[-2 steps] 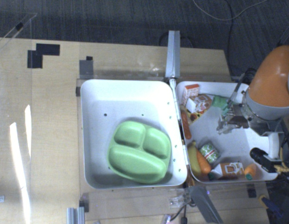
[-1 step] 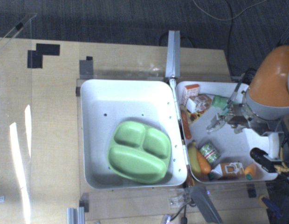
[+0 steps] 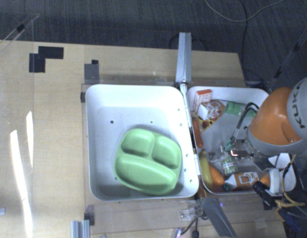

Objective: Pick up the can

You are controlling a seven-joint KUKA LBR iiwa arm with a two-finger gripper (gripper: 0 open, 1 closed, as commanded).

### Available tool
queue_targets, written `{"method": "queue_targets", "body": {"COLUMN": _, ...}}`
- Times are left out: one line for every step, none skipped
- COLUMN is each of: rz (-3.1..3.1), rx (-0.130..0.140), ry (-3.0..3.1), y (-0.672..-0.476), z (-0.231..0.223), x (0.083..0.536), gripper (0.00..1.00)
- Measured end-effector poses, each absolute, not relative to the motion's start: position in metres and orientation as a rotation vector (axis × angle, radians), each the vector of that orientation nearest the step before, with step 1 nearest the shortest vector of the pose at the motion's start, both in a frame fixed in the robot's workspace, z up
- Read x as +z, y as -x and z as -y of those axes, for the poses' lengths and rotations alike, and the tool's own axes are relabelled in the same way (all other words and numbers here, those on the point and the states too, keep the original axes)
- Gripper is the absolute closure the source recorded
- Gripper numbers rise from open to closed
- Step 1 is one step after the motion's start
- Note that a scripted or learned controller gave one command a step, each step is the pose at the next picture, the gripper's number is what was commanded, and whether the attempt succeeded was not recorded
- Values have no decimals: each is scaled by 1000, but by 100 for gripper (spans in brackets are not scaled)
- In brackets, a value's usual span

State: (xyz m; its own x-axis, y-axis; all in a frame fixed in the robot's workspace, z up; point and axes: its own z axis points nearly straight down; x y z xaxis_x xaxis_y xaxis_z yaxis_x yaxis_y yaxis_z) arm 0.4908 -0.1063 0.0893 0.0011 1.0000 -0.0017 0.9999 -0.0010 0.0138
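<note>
Two white bins sit side by side on the table: the left bin (image 3: 94, 133) carries one green three-compartment tray (image 3: 148, 160), lying upside down toward its near right corner. The right bin (image 3: 228, 90) holds a crowded heap, with one orange-and-white carton (image 3: 204, 99) at its far left corner, one yellow banana (image 3: 206, 167) along its left wall and one orange bottle (image 3: 245, 181) by the near edge. The hand (image 3: 236, 150) is low over the middle of that heap; whether it is apart or together I cannot tell, and I cannot pick out the can in the clutter.

We see a pale wooden desk (image 3: 44, 148) against dark carpet (image 3: 119, 9), where a thin cable (image 3: 232, 14) loops.
</note>
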Motion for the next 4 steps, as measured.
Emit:
{"method": "queue_targets", "body": {"rz": -2261, "rx": 5, "ry": -2175, "y": -488, "z": 136, "x": 116, "gripper": 0}}
{"method": "queue_targets", "body": {"rz": -2224, "rx": 10, "ry": -2204, "y": -490, "z": 98, "x": 89, "gripper": 0}}
{"method": "queue_targets", "body": {"rz": -2223, "rx": 20, "ry": -2198, "y": -493, "z": 97, "x": 101, "gripper": 100}}
{"method": "queue_targets", "body": {"rz": -2040, "rx": 6, "ry": -2386, "y": -488, "z": 39, "x": 199, "gripper": 100}}
